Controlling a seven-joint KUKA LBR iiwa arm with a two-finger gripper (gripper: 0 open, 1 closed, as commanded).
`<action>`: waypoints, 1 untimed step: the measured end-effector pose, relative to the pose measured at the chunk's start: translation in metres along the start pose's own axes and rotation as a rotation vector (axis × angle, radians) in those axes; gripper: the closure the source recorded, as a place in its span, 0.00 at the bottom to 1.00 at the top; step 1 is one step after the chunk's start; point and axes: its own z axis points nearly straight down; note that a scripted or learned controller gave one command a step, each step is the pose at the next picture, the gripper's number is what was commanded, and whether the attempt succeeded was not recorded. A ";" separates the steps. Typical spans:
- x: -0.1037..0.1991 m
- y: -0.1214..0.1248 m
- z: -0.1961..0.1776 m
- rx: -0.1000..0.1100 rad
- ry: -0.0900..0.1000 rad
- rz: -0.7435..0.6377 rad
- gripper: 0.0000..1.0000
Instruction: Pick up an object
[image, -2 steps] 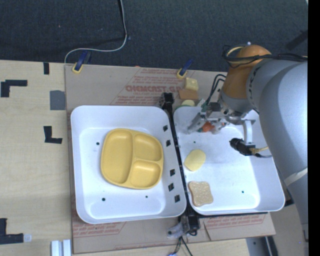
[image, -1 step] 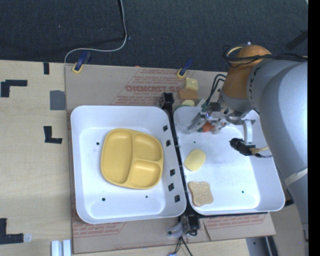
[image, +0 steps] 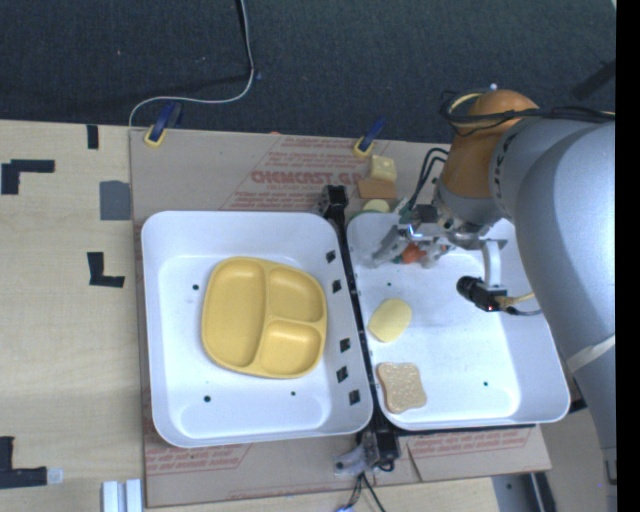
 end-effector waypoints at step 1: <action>0.018 0.000 0.000 -0.001 0.000 -0.001 0.00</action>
